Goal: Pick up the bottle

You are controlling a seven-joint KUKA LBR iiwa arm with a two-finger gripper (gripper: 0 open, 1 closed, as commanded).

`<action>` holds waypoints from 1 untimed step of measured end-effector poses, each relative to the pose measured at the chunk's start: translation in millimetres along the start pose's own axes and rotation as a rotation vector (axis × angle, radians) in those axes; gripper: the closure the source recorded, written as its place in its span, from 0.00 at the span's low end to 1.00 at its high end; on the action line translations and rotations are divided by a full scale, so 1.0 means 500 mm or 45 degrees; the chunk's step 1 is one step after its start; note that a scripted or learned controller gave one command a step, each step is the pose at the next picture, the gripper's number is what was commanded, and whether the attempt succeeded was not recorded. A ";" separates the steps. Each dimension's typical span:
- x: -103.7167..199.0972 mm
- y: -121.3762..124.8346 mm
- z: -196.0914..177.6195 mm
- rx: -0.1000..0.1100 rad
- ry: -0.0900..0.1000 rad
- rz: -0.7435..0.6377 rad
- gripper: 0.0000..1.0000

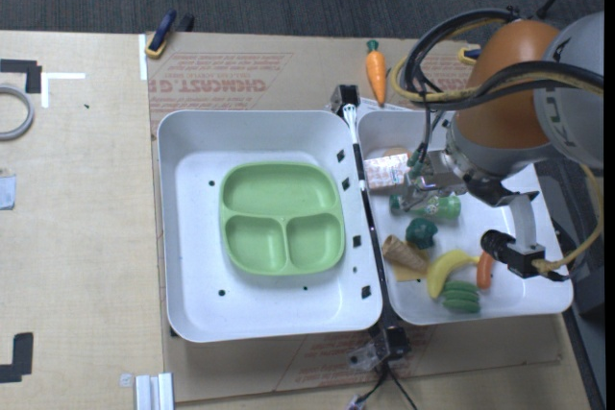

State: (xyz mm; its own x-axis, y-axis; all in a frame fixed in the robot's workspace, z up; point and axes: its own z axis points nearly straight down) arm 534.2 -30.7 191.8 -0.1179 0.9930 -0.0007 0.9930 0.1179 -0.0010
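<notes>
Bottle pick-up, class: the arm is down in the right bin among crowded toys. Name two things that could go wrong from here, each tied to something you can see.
1. The bottle lies on its side, clear and rounded, so it may slip or roll away.
2. A green toy, a banana and a small box lie close around it in the right bin, so the gripper may knock or catch one of them instead.
</notes>
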 end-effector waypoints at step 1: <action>-0.033 -0.062 -0.098 0.001 0.000 0.277 1.00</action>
State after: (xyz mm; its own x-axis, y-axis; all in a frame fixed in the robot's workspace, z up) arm 505.2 -50.8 241.0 0.0989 0.9951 -0.0012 0.9951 -0.0989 -0.0014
